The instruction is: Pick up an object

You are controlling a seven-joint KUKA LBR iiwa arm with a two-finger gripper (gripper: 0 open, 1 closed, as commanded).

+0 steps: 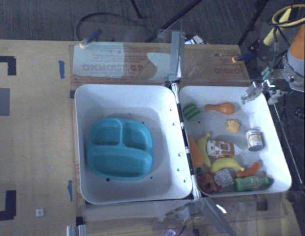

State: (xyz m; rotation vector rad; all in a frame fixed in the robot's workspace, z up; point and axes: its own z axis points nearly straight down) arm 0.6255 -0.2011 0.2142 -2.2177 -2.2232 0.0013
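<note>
The pincer [259, 91] hangs over the upper right corner of the right bin [277, 132], near its rim, with the grey arm [296, 65] reaching in from the right. Nothing sits between its fingers; whether they stand apart or together I cannot tell (they are small and blurred here).

The right bin holds a scatter of toy food. A green piece [192, 112] lies at the upper left, and an orange drumstick shape [221, 108] is just right of it. Below that is a small tan lump [232, 126], and a can [254, 139] stands near the right wall, the item closest to the pincer but still apart from it. In the middle lies a carton [223, 148], with a banana [204, 149] at its left and a carrot [195, 154] along the left wall. A second banana [226, 164] curves just below the carton. Along the lower edge sit a brown toy [207, 181], a green bottle [252, 183] lying on its side, and an orange piece [249, 170] above it.

The left bin [93, 102] holds a teal tray [120, 148] with three compartments, lying flat. Both bins rest on the bench [34, 132].
</note>
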